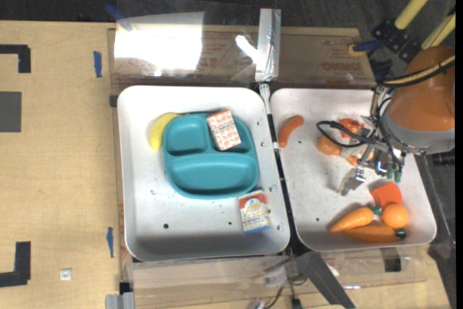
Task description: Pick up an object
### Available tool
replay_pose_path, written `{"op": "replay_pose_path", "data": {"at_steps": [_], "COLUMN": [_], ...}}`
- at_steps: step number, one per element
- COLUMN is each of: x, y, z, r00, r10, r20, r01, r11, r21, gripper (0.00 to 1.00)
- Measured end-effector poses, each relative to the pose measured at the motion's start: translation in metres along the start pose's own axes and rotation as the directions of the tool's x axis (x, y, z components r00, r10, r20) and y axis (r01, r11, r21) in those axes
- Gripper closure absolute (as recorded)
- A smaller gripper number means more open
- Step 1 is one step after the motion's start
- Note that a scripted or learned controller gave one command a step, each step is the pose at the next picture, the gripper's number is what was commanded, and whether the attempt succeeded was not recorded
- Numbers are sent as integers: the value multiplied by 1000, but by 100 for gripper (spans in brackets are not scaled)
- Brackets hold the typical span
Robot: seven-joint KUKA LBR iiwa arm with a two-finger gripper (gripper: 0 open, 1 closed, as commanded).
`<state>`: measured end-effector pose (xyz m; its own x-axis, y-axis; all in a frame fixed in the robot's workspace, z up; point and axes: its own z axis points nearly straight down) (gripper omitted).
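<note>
We are going for the orange toy piece (pixel 334 147) lying in the right bin (pixel 307 224), just left of the pincer (pixel 352 181), which is hanging low over the bin floor; whether it is clenched or released we cannot tell. A carrot (pixel 354 221) is lying just below it. We are judging it best to centre over one piece before closing, keeping off the cables.
</note>
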<state>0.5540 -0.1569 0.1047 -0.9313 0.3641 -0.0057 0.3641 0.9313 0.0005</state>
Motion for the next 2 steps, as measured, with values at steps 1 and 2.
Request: {"op": "replay_pose_path", "data": {"at_steps": [1,2], "x": [-51,-30], "y": [33,-53], "z": [15,16], "r00": [996,1000], "r10": [89,-29], "r20": [-12,3], "r01": [-89,29], "r11": [996,1000], "r21": [4,2], "gripper": [0,0]}}
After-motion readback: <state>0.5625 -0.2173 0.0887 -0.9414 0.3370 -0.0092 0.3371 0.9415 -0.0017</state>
